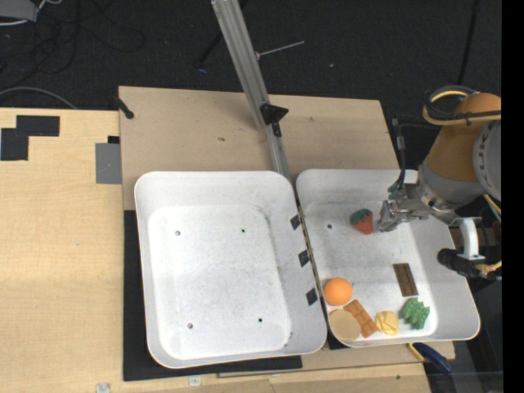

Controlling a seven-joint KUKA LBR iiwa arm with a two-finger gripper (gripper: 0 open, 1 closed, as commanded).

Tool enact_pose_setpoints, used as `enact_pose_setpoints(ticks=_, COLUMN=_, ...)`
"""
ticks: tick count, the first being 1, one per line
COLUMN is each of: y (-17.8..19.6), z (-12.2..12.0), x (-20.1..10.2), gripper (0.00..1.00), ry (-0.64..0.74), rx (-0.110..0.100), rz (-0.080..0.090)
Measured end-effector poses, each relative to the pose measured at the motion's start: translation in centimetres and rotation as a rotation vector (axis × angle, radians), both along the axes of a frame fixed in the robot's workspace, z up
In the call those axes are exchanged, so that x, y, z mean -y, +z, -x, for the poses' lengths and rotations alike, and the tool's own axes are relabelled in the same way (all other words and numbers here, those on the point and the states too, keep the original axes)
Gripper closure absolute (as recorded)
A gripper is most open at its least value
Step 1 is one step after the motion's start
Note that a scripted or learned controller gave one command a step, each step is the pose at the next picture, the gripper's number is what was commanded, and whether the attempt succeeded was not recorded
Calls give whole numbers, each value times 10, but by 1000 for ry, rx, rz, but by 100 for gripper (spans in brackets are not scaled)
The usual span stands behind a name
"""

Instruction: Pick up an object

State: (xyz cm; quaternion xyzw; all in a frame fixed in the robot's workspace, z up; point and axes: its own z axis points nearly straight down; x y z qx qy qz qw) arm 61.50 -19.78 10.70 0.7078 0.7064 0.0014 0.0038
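Strawberry (362, 220), a small red toy with a green leafy cap, lies in the right bin (344, 188), in that bin's upper middle. Its green cap faces up and to the left in the camera view and the red body trails down and to the right, so its short long axis runs on that diagonal; it is too small to read more exactly.

Just right of the strawberry hangs the gripper (390, 219), low over the bin floor, with the grey arm (458, 166) and its orange band reaching in from the right. Whether the fingers are apart or together cannot be told, and nothing is seen between them.

Below the strawberry, along the bin's near wall, lie an orange ball (338, 291), a tan wafer (359, 318), a pale yellow piece (386, 323) and a green leafy piece (415, 312). A brown bar (404, 279) lies below and right of the strawberry. The arm's far side is cut off by the frame.
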Motion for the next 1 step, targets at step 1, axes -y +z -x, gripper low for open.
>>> enact_pose_setpoints(ticks=1, y=62, z=-6, x=2, gripper=100, ry=2, rx=-3, rz=-2)
